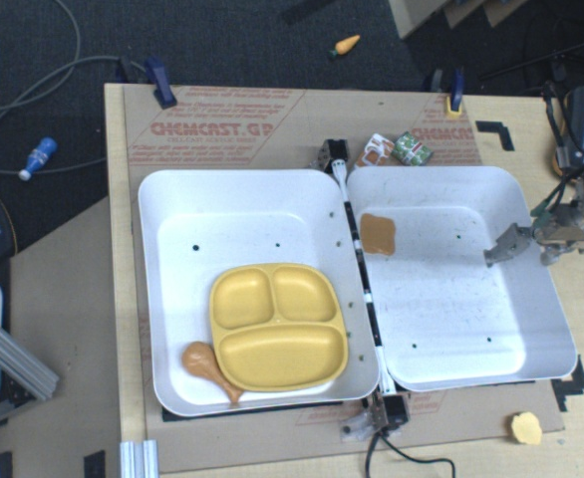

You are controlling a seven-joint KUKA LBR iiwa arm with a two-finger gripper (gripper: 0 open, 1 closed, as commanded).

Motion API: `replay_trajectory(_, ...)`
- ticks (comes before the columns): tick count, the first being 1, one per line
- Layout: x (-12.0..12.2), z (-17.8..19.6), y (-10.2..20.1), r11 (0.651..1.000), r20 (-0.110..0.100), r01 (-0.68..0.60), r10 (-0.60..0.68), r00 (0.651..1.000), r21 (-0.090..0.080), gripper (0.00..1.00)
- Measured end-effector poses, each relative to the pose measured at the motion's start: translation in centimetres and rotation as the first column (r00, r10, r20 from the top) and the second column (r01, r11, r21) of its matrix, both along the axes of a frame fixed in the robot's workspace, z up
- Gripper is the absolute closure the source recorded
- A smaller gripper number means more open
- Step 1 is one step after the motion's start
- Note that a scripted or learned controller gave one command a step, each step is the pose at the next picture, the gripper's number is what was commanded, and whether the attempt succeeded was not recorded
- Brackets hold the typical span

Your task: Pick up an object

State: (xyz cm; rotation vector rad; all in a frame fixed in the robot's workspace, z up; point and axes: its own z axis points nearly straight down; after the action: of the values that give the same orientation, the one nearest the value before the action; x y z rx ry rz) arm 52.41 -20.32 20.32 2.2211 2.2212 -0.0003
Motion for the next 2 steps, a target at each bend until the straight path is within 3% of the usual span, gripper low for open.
replay_trajectory(1, 5.0, -3.6, 9.9, 1.0, 0.0, -0.011, 0.011, 1.0, 0.004, 0.0)
replay_trajectory(2, 10.6, -10.2, 11.3, 1.0, 0.001, -0.005, 0.005, 1.0, 0.0, 0.0)
